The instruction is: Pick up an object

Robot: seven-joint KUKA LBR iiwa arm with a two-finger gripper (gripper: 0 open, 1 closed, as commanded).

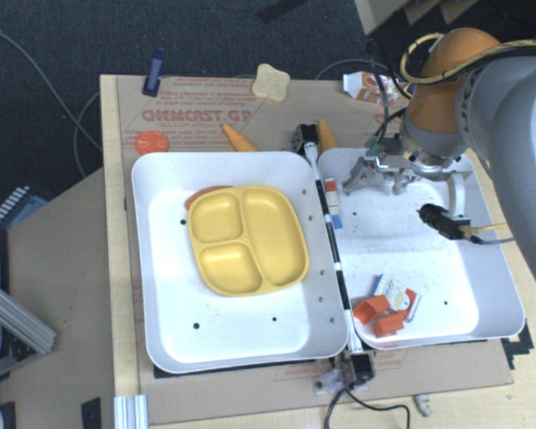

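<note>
**End effector at the far end of the right bin, blocks in its near corner**

A small cluster of red-orange plastic blocks (380,315) sits in the near left corner of the right shallow white bin (482,324). It touches a small white printed packet (395,290) on its far side. A slim white marker with red and blue bands (330,206) lies along that bin's left wall. The grey arm's end effector (381,175) is over the far end of the same bin, well apart from the blocks. From here I cannot tell whether it is wide or narrow. The left white bin (161,311) holds a yellow three-compartment plate (247,239). Beyond the bins, on the table (196,105), lie a tan bread-shaped piece (271,81) and an orange carrot-shaped toy (239,138).
</note>
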